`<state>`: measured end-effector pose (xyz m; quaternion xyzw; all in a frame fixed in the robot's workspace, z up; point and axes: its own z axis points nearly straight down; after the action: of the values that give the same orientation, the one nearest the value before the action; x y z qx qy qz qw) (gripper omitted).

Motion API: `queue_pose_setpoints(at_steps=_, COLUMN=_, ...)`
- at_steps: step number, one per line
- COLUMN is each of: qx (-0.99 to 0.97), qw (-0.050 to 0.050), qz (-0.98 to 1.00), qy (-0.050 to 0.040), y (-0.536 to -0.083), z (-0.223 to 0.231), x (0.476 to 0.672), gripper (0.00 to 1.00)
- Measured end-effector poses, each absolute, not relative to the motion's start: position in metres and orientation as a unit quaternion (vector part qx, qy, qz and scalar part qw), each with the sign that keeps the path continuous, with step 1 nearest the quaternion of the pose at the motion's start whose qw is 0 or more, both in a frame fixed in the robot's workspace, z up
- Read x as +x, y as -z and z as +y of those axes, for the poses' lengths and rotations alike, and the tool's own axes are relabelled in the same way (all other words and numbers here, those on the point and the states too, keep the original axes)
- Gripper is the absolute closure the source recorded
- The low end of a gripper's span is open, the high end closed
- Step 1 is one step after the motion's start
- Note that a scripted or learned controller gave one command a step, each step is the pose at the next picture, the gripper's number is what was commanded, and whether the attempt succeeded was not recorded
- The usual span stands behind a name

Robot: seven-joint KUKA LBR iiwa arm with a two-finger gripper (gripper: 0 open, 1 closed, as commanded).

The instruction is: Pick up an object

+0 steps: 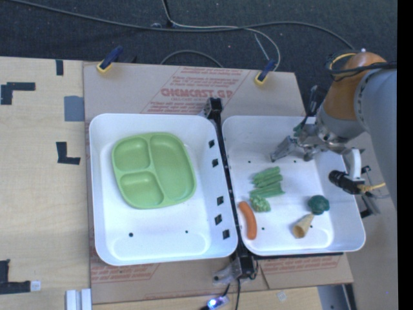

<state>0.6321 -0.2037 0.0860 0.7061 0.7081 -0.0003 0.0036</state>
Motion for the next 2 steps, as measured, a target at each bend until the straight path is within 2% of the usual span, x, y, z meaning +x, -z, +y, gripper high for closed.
queue_pose_setpoints(at_steps=1, qx=0.706, qw=0.004, qz=0.709, qy=0.0003, y=-0.097, z=-0.203, x=0.632, gripper=1.0)
queue_pose_setpoints(at_steps=2, qx=0.706, qw=0.001, qz=0.708, qy=-0.0013, y=-0.155, z=-0.195, x=0.628, gripper=1.0)
